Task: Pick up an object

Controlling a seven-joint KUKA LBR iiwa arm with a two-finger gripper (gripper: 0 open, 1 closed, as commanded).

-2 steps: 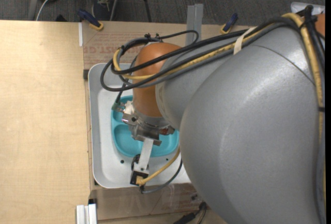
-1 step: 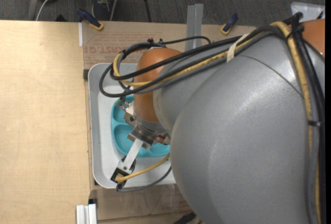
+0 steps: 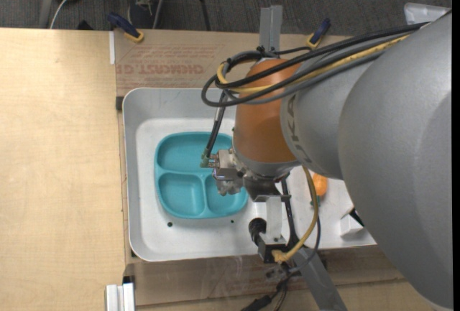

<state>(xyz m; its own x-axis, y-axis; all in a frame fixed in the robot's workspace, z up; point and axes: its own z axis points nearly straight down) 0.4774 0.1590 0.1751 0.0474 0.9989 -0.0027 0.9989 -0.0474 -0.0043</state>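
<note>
A teal divided plate (image 3: 185, 174) with three compartments lies in the left white bin (image 3: 144, 159). The arm reaches over the bin from the right, and its orange band and grey wrist cover the plate's right side. The gripper (image 3: 228, 182) hangs at the plate's right edge, mostly hidden under the wrist. An orange object (image 3: 320, 186) peeks out from behind the arm to the right.
Black and yellow cables loop above the wrist and hang down near the bin's front rim. A cardboard sheet (image 3: 172, 65) lies behind the bin, held by blue and yellow clamps. Light wooden bench stretches to the left. A small white object (image 3: 353, 225) lies at the right.
</note>
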